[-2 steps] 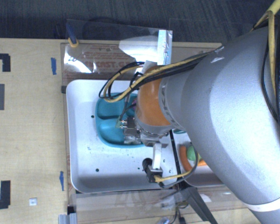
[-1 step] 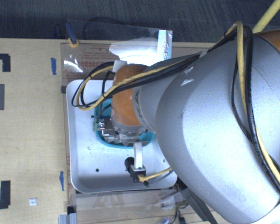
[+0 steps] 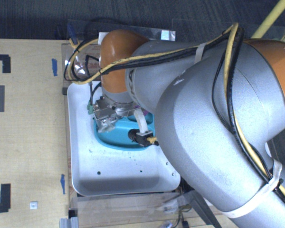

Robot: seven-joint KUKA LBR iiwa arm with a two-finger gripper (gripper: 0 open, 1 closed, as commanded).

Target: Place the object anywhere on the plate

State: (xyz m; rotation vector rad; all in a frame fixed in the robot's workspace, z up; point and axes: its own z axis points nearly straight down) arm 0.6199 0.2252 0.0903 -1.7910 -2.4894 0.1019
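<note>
Cannot tell whether the jaws stand wide or narrow, nor whether anything sits between them: seen from above and masked by the metal wrist hardware. Hanging low over the left edge of the blue plate (image 3: 115,140), with most of that dish spreading to the right of the jaws and toward the view's bottom, inside the white bin (image 3: 115,175). No clear sight of the object: only a pink sliver (image 3: 146,114) just right of the jaws, tucked against the arm (image 3: 218,127), perhaps the thing, perhaps not; long axis impossible to read. If carried, judged to be over the target, so calling for little beyond a short drop and release. Smooth, shallow dish, likely to let a round thing slide. Tight room: bin wall near on the left of the jaws, bulky arm crowding the right, pale wooden counter (image 3: 28,127) beyond the wall.
</note>
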